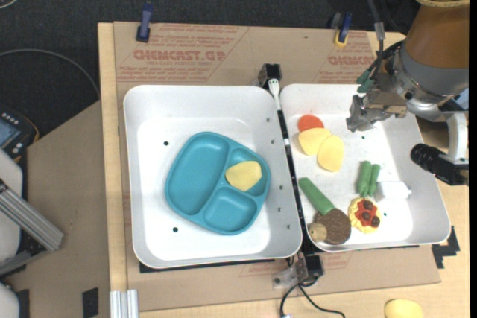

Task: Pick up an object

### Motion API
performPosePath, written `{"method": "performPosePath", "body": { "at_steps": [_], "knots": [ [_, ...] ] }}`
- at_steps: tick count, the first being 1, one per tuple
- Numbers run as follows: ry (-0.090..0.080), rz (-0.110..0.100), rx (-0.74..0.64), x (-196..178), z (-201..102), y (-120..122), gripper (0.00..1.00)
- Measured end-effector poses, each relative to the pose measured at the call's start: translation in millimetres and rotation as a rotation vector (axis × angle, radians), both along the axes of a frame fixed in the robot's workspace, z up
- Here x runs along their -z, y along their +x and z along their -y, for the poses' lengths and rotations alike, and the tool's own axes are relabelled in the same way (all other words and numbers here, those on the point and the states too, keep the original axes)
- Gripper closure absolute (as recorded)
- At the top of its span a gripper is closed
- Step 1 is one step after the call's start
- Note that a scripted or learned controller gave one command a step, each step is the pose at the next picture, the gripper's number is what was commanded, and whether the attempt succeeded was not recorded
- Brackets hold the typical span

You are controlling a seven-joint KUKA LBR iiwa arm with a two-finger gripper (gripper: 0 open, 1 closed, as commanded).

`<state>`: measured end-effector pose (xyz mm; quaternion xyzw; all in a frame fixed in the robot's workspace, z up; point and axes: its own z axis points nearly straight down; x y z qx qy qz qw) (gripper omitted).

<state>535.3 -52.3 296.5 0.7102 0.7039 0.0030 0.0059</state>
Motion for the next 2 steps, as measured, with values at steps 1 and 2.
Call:
{"method": "performPosePath", "body": {
  "at_steps": [1,2],
  "knots": [
    [0.008,-0.009,-0.019,-34,-86,-47,1.00],
    [0.006,-0.020,-0.017,18,-157,-53,1.00]
  ]
}}
